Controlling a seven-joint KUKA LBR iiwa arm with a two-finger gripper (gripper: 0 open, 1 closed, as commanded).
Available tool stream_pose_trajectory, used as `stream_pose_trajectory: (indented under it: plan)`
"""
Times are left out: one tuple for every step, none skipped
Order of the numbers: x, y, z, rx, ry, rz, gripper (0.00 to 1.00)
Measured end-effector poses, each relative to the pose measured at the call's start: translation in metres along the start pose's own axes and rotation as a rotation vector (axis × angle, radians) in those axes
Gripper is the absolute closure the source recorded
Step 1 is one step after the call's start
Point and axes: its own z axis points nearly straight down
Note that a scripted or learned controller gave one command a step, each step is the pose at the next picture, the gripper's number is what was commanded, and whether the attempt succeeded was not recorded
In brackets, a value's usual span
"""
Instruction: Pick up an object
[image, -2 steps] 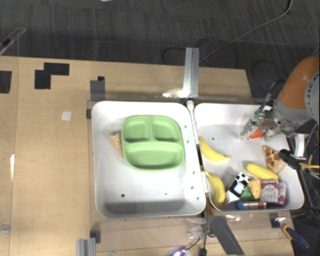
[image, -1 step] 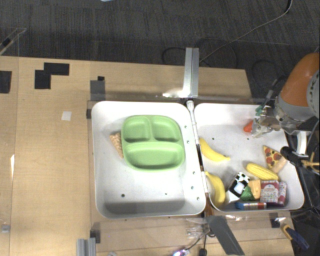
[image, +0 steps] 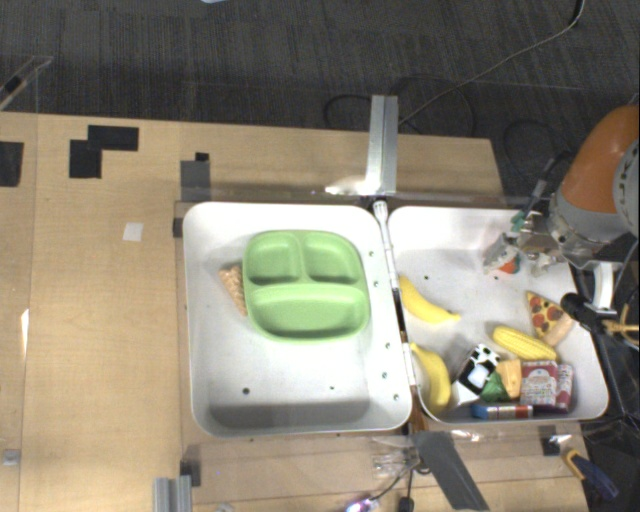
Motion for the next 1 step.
stream_pose_trajectory:
  plan:
    - [0.0482, 0.0348, 0.0179, 0.005, 0.002, -0.158, 0.0]
